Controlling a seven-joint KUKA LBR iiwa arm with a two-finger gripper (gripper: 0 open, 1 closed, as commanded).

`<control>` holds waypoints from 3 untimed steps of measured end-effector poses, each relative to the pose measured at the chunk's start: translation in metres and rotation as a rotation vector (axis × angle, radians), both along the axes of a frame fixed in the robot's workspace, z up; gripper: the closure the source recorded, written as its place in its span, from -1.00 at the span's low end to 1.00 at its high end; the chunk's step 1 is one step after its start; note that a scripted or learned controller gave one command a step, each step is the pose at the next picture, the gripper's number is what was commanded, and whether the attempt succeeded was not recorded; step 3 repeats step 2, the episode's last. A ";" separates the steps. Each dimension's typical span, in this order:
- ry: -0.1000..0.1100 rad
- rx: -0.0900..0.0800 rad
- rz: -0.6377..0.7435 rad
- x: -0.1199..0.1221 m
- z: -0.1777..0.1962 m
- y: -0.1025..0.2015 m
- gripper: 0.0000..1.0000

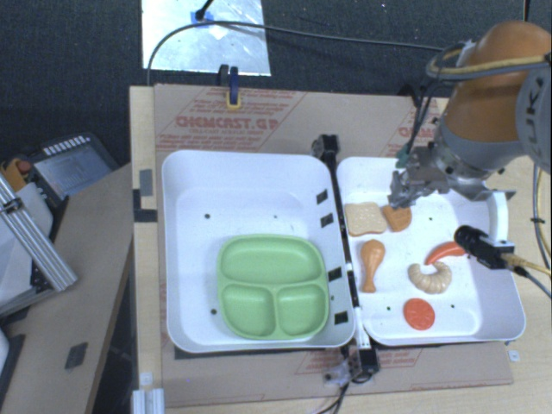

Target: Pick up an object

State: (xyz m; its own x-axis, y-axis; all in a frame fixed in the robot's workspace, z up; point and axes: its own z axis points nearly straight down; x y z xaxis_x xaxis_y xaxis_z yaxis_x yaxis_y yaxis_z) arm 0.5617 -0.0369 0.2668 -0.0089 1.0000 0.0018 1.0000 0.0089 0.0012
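The right bin [500, 317] holds several toy foods. A toast slice [365, 219] lies at its left side, with a small orange-brown piece [399, 220] right beside it. Below them are a tan drumstick [371, 263], a pale shrimp [430, 276], a red chili [444, 252] and a red round slice [419, 313]. My gripper [401, 200] hangs low over the upper middle of this bin, its tip just above the orange-brown piece and close to the toast's right edge. Nothing shows as lifted.
The left bin [190, 188] holds a green divided plate [272, 285] in its lower right part. A black divider with clips [336, 231] runs between the bins. The arm's orange and grey body [496, 84] looms over the right bin's far right corner.
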 end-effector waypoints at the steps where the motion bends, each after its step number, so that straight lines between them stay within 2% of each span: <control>1: 0.000 -0.001 -0.001 -0.005 -0.008 0.042 1.00; 2: 0.000 0.000 0.001 -0.008 -0.006 0.096 1.00; 3: 0.000 0.000 0.001 -0.008 -0.006 0.096 1.00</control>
